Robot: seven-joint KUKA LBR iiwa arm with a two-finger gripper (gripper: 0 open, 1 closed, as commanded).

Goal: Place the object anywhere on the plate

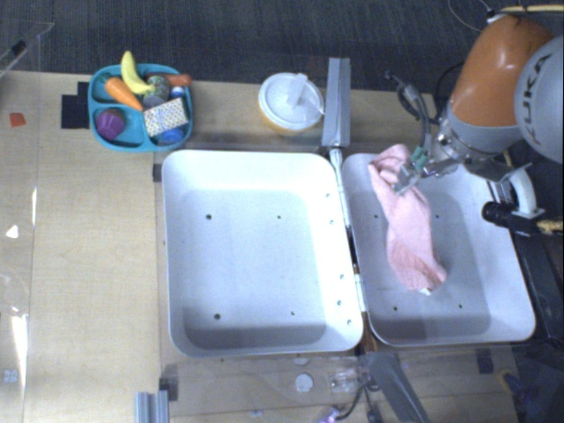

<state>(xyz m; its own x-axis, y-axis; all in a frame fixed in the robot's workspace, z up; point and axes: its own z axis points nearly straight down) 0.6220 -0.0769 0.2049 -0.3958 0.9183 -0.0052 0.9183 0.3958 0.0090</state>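
Observation:
A pink cloth (411, 236) lies stretched lengthwise in the right bin (476, 315), its upper end bunched and raised. My gripper (409, 177) sits at that upper end, shut on a fold of the cloth, with the orange-banded arm behind it to the right. The blue divided plate (119, 139) rests on the bench at the far left, beyond the left bin, and carries toy food: a banana (133, 74), a carrot (122, 92) and several other pieces.
The left bin (256, 245) stands between the cloth and the plate. A round white-lidded yellow container (291, 101) sits behind the bins. A grey metal bar (336, 104) rises at the seam between the bins.

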